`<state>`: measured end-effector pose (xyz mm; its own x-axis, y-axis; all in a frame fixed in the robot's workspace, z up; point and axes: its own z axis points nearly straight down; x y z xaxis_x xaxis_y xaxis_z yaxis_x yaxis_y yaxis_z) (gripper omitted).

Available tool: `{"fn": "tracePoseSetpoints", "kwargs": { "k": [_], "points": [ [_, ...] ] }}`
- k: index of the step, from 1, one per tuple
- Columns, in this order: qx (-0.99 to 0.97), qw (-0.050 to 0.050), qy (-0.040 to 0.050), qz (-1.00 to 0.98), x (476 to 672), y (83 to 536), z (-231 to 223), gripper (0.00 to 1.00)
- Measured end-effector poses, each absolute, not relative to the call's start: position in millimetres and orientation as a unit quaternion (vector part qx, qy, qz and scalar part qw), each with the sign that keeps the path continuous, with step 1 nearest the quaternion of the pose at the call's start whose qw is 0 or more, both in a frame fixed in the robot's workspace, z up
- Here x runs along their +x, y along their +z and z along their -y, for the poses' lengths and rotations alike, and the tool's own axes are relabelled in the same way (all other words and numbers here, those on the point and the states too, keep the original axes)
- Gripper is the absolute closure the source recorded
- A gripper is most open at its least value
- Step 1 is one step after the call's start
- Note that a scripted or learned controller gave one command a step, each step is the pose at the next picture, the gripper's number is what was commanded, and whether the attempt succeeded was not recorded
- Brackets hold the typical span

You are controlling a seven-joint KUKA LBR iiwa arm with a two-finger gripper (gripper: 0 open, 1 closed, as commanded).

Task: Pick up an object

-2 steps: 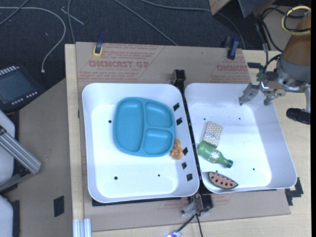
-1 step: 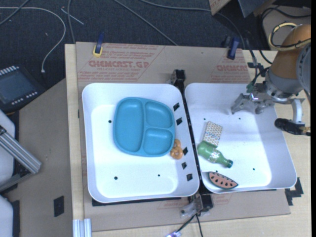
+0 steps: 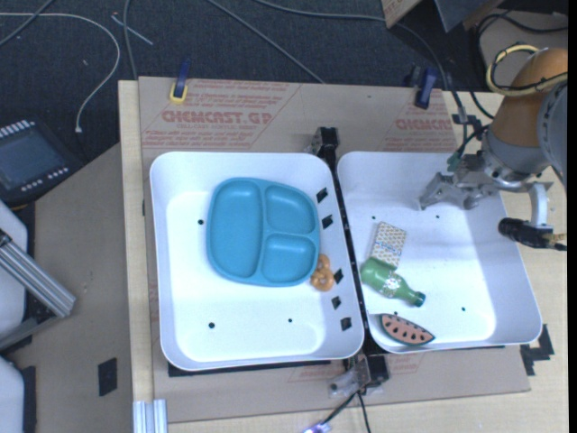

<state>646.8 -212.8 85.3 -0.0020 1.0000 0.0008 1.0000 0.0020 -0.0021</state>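
In the right bin [image 3: 478, 269] lie a green bottle [image 3: 391, 280] on its side, a small checkered packet [image 3: 389, 240] just above it, and a watermelon slice toy [image 3: 406, 329] at the bin's front edge. My gripper [image 3: 455, 192] hangs over the back part of the right bin, up and to the right of the packet, with nothing between its fingers. The fingers look spread apart. The left bin [image 3: 180, 296] holds a blue divided plate [image 3: 263, 231] and a small orange toy [image 3: 322, 274] at the plate's right edge.
A black divider with clips [image 3: 335, 242] runs between the two bins. The arm's orange band [image 3: 527, 106] and grey wrist stand over the right bin's back right corner. Cables lie on the dark floor behind the bench.
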Motion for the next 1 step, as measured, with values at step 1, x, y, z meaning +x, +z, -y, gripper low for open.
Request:
{"fn": "tracePoseSetpoints", "kwargs": {
  "k": [1],
  "points": [
    [-0.706,-0.001,-0.0003,0.708,648.1,97.8,212.8,1.00]
  ]
}}
